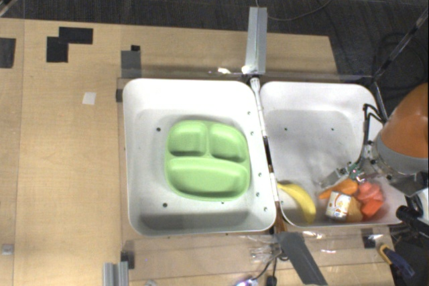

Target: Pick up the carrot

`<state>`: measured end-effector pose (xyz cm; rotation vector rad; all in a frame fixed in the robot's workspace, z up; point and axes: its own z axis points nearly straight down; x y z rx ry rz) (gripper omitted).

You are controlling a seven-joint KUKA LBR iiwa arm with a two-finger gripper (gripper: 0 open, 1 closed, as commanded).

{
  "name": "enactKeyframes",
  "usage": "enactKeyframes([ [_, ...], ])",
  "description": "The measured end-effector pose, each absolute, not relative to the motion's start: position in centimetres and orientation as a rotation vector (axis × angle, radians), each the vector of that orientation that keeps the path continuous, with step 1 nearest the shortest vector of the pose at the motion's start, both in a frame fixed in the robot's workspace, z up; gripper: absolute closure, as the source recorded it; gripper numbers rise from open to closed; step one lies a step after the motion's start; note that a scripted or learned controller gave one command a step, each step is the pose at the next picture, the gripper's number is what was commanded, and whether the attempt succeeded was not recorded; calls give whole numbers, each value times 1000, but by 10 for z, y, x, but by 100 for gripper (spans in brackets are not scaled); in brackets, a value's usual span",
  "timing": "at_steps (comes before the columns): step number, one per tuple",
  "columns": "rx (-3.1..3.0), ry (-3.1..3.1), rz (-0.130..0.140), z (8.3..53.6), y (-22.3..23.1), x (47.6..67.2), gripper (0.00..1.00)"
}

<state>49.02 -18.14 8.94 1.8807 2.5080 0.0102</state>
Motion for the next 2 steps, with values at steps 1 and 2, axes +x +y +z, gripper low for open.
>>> enactKeyframes([
  [1,1869,2504,17,102,-181,494,100],
  [2,1870,2504,17,102,-181,494,0],
])
